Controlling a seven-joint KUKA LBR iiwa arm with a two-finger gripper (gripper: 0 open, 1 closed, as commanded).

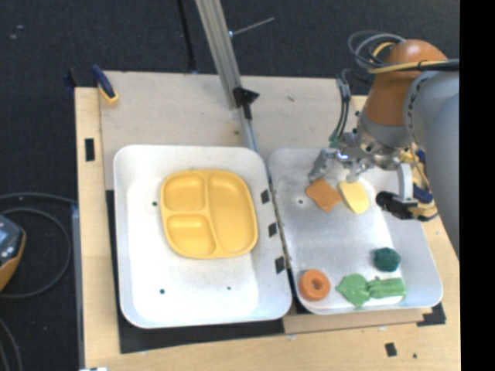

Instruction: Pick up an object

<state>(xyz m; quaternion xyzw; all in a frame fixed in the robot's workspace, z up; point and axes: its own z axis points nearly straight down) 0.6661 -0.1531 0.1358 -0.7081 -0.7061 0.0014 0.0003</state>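
Along the lower edge of the right bin (402, 234) lie an orange ring (314, 284) and a light green toy (370, 289) whose long axis runs left to right, with a dark green lump (387, 259) just above it. Higher up, mid-frame, a brown piece (324, 195) and a pale yellow piece (356, 197) sit side by side, the yellow one's long axis tilted from upper left to lower right. The gripper (346, 162) hangs just above them at the bin's upper edge; how far it is open cannot be told, while the yellow sectioned plate (209, 213) rests in the left bin (139, 284).
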